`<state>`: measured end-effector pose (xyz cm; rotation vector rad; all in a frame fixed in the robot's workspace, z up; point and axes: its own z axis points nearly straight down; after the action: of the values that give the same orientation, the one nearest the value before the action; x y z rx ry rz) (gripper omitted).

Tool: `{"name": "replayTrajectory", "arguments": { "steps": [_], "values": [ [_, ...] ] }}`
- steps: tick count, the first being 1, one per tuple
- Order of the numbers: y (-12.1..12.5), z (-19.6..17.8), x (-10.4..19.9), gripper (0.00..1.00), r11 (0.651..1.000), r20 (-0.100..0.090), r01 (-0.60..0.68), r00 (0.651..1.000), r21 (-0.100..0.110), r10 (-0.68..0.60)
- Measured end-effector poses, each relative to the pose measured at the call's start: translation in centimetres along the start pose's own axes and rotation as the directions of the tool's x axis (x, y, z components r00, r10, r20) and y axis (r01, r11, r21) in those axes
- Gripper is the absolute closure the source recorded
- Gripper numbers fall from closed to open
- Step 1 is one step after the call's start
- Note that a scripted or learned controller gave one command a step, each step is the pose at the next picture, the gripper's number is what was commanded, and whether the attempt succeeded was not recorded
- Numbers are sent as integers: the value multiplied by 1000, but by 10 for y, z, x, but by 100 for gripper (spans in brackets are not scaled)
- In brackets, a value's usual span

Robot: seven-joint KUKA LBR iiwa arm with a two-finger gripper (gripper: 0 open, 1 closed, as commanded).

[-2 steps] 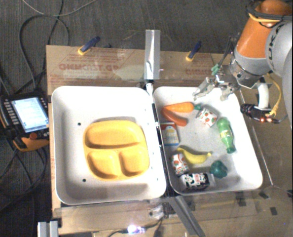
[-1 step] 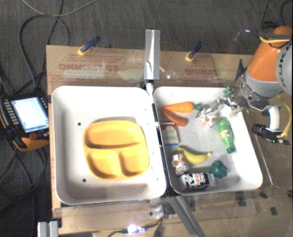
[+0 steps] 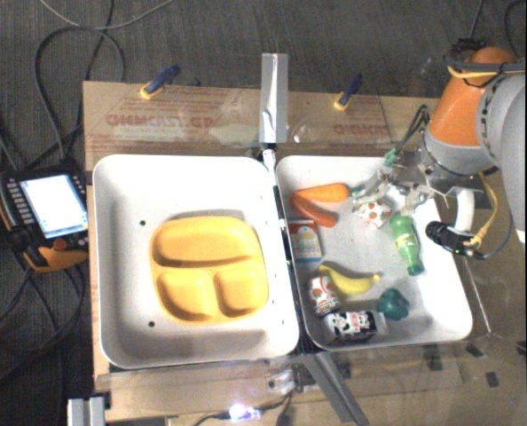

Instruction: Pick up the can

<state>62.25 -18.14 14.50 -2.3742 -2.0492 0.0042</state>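
The gripper [image 3: 397,180], its opening hidden from me, hovers at the right bin's [image 3: 454,318] upper edge, well apart from the can [image 3: 324,295] lower left.

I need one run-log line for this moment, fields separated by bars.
end effector: over right white bin, upper part | black-and-white can: lying near bin's front wall, untouched | yellow divided tray: in left bin

The two bins [image 3: 121,327] look like smooth white plastic with a soft shine. The yellow divided tray [image 3: 210,267] is glossy plastic. The green bottle [image 3: 405,243] looks shiny. The bench board [image 3: 192,122] is matt brown cardboard.
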Motion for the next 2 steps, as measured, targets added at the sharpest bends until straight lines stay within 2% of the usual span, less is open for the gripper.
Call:
{"name": "replayTrajectory", "arguments": {
  "steps": [1,2],
  "values": [
    [32,50,-7,0,999,7,37,999,-2,-37],
    [32,41,-6,100,999,10,39,999,-1,-39]
  ]
}}
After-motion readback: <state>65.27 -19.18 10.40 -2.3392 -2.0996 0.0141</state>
